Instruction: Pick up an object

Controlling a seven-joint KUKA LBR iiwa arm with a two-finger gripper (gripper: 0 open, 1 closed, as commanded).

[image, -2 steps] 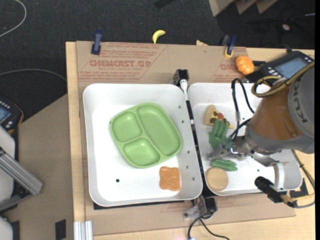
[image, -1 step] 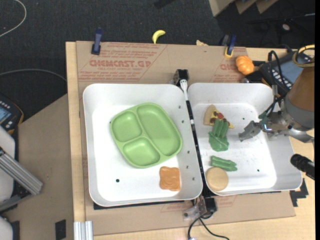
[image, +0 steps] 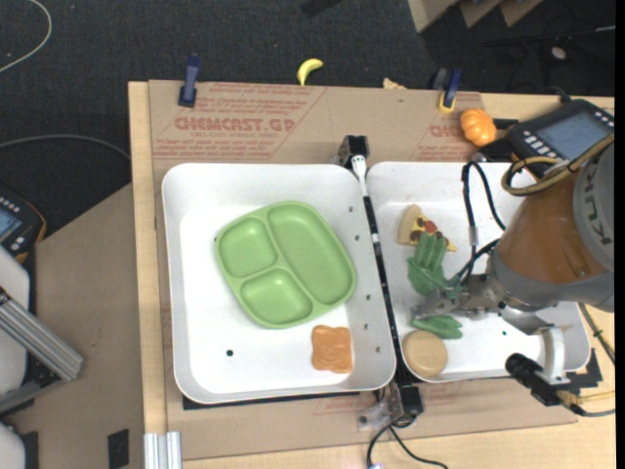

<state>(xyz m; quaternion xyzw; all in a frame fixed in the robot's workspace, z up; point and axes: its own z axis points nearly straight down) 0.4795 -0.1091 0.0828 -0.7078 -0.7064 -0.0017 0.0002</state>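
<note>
The right bin (image: 441, 178) holds a pizza-slice toy (image: 417, 226), a green leafy toy (image: 427, 262), a small green pod-shaped piece (image: 441, 326) and a tan round bun (image: 426, 354). My gripper (image: 442, 305) hangs low over this bin, between the leafy toy and the green pod, and seems to touch or sit just above them. The grey arm with its orange band (image: 547, 242) reaches in from the right and hides the bin's right half.
The left bin (image: 186, 262) holds a green divided plate (image: 283, 262) and an orange waffle-like toy (image: 332, 348). A small orange fruit (image: 478, 126) and a yellow banana (image: 309, 68) lie on the cardboard behind the bins. Black cables hang by the arm.
</note>
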